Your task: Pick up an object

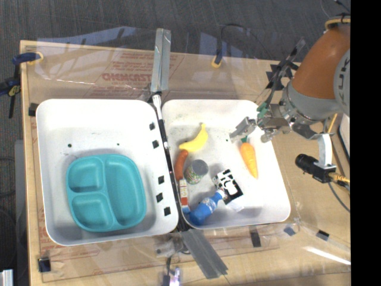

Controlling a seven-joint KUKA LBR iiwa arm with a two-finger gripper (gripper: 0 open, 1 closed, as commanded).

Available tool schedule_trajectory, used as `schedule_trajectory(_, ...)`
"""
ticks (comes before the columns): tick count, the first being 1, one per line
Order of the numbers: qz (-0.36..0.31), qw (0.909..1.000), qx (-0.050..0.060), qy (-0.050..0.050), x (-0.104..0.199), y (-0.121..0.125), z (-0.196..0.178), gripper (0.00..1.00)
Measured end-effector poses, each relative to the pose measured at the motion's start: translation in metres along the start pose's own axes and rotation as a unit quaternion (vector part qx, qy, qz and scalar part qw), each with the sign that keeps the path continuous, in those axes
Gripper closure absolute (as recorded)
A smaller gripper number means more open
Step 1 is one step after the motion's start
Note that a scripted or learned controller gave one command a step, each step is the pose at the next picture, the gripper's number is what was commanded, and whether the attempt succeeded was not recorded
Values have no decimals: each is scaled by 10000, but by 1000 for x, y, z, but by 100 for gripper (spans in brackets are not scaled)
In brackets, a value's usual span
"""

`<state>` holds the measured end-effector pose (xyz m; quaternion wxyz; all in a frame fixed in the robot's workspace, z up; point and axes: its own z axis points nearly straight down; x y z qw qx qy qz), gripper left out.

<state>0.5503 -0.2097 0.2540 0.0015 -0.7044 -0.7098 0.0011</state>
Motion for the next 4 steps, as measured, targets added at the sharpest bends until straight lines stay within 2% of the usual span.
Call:
schedule_trajectory(1, 607, 9982, 8, 6, 2, 23, 120, 0)
schedule_trajectory(2, 59, 10000, -11, 3, 10, -53, 162, 0)
schedule_trajectory(3, 33, 10000, -20, -5, 9, -51, 152, 100)
schedule_trajectory(4, 189, 9998, -13, 1, 62, -40, 41, 100)
